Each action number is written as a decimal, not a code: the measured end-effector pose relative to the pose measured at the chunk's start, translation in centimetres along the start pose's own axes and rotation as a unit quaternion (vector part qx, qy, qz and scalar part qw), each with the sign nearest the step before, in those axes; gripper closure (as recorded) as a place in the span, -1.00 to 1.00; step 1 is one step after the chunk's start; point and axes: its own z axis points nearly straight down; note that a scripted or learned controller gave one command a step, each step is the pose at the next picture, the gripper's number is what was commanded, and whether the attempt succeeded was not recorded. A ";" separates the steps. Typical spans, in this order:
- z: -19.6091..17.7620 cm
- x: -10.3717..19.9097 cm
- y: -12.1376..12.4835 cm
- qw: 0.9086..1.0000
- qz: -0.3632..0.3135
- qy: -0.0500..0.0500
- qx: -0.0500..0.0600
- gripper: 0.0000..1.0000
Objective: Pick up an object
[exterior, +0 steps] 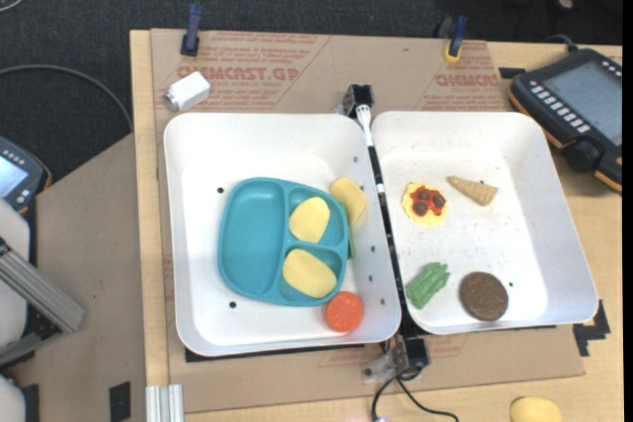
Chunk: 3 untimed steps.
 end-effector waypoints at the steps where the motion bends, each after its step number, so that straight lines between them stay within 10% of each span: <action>1: 4.1 -3.9 -1.7 1.000 0.005 0.003 0.010 1.00; 2: 0.4 3.6 -1.4 1.000 -0.001 0.002 0.004 1.00; 3: 0.8 -4.8 -1.6 1.000 0.007 0.000 0.006 1.00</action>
